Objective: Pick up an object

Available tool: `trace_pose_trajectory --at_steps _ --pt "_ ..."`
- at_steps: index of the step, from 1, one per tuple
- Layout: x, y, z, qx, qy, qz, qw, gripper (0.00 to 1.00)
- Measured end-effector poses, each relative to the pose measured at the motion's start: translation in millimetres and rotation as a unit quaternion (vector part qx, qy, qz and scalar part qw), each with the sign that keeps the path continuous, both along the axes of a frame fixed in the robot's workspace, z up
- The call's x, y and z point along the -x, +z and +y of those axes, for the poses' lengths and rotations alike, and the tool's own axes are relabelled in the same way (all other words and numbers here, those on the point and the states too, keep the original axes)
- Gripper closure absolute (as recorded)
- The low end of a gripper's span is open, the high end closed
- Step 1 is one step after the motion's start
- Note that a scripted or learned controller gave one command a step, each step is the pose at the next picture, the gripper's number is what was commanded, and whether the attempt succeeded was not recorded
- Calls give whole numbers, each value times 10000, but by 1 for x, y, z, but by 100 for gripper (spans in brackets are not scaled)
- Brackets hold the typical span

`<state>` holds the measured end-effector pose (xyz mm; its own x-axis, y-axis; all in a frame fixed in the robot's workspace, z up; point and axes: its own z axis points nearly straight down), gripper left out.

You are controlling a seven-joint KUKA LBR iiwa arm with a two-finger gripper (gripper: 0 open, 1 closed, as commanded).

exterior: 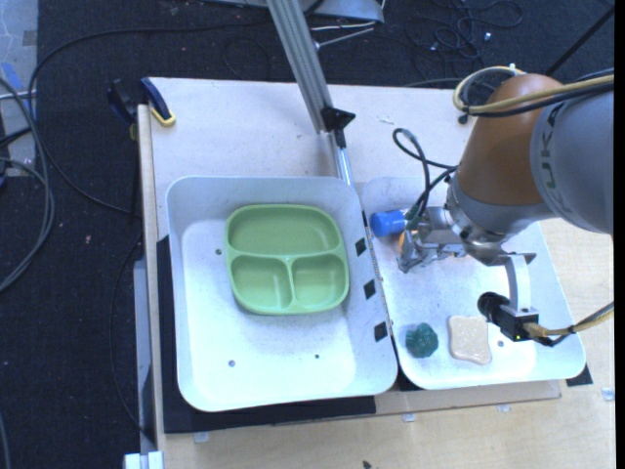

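A grey robot arm with an orange band (pixel 503 135) above its wrist reached in from the right of the camera view over a pale wooden worktop (pixel 244 125) that carried two shallow white bins side by side. The left white bin (pixel 195 360) held a light green plastic plate with three compartments (pixel 288 258). The arm's tool (pixel 408 252) hung over the upper part of the right white bin (pixel 557 360); whether it was spread or pressed together could not be told from this angle, and nothing showed as gripped.

Three small things lay in the right bin. A small blue cylindrical object (pixel 388 223) lay just beside the tool, up and to its left, close against the wall between the bins. A small dark green rounded lump (pixel 422 340) sat toward the near edge, below the tool and clearly apart from it. A pale beige, roughly square block (pixel 470 340) lay just right of the green lump.

The blue object was judged the nearest candidate, needing only a short shift toward the dividing wall, though that wall could crowd the approach
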<state>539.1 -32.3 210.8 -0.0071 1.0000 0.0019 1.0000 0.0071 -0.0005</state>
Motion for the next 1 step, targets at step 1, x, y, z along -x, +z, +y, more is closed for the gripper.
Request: trace_pose_trajectory --at_steps 1 --pt "-9 13 56 -2 3 -10 10000 100"
